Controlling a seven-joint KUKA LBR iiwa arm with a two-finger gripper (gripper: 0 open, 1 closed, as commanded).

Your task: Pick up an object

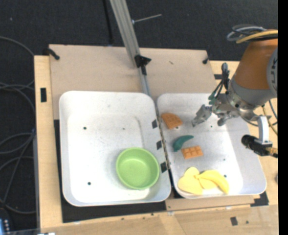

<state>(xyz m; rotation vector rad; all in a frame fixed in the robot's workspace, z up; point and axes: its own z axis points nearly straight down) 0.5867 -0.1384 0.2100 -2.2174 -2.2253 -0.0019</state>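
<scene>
Bins sit side by side on the bench, the left bin [75,126] and the right bin [241,160] touching along their inner edges. In the left bin a green bowl [137,168] stands upright near the front right corner, close to the shared edge.

The right bin holds four things. An orange waffle piece [171,120] lies near the back left corner. Just in front of it, along the left edge, rests a dark green curved piece [182,141], and beside that, slightly toward the front, a small orange block [192,152]. A yellow banana bunch [203,181] lies against the front edge, well apart from the others.

The arm [255,72] reaches in over the back right part of the right bin. Its gripper [211,117] hangs above the back half of that bin, to the right of the waffle piece and apart from it. The two fingers are spread apart with nothing between them; no object is held.
</scene>
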